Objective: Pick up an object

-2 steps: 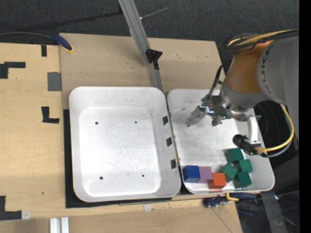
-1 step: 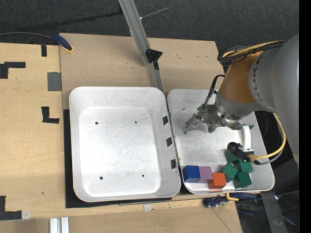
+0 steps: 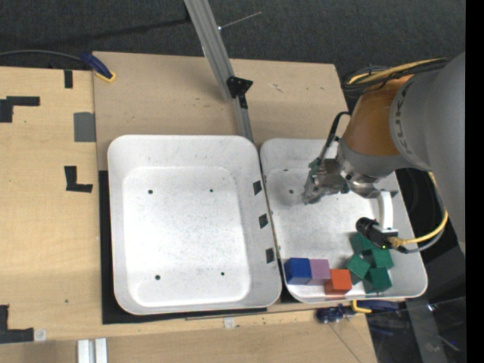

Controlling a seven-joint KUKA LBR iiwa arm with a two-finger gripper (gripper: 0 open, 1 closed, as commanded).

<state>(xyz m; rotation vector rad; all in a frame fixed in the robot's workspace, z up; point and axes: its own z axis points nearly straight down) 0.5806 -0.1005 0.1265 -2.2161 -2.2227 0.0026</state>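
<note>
We judge this to be the approach step: nothing is between the fingers as far as we can see, and the hand hangs over bare floor in the upper part of the right bin. Whether it is open or closed we cannot tell; the wrist and its cabling hide too much of it from this slanted view.

The things to pick from all lie well apart from the hand, crowded against the bin's near wall. A blue block sits beside a purple block, with an orange block just next to that. Further right is a huddle of green blocks, touching one another and pressed into the corner.

The next move, as we see it, calls for carrying the hand toward that near edge and settling on one piece. The blue block looks the easiest, since its left side is open. The green pile seems harder: tightly packed, and a black fitting with a yellow cable lies right above it. The bin wall may also crowd the fingers.

The left bin sits alongside on the surface, and a metal pole slants in from above.
</note>
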